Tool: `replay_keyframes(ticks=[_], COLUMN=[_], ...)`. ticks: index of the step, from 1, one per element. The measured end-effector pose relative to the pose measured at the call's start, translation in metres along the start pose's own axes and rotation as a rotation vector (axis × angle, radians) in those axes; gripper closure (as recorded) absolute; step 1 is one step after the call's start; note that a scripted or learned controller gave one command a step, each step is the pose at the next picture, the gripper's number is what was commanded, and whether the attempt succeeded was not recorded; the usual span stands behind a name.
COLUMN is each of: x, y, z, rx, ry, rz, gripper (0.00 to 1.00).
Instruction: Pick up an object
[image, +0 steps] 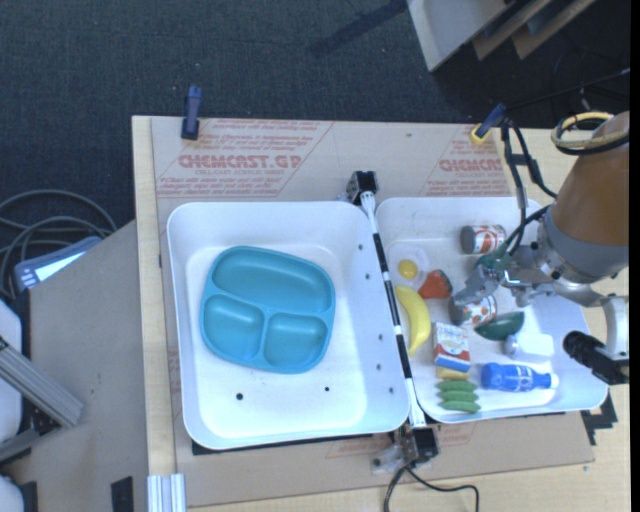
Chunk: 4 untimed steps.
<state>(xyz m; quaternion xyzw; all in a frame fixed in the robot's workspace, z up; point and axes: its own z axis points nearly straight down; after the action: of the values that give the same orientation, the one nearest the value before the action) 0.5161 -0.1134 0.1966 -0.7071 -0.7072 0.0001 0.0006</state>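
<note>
My gripper (478, 292) hangs over the middle of the right bin (580, 400), reaching in from the right below the orange-banded wrist (598, 195). It sits just above a dark green object (500, 324) and close to a red piece (435, 285). Around it lie a small can (483, 238), a yellow ball (407, 268), a banana (414, 318), a small carton (452, 345), a green pea pod (457, 392), a blue bottle (515, 377) and a white block (536, 345). What lies directly under the gripper is hidden.
The left bin (200, 400) holds a blue divided plate (268, 308). A black clip (362, 184) joins the bins at the back. Cables (520, 165) run along the arm at the right.
</note>
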Motion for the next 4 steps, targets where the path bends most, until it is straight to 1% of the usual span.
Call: replay_keyframes(ticks=[1, 2, 3, 4], x=[0.0, 0.019, 0.015, 0.02], y=[0.095, 0.087, 0.095, 0.072], z=[0.106, 0.111, 0.112, 0.112], rx=[0.0, 0.0, 0.004, 0.002], ry=[-0.001, 0.0, 0.001, 0.0], rz=[0.0, 0.0, -0.001, 0.001], gripper=[0.0, 0.0, 0.0, 0.0])
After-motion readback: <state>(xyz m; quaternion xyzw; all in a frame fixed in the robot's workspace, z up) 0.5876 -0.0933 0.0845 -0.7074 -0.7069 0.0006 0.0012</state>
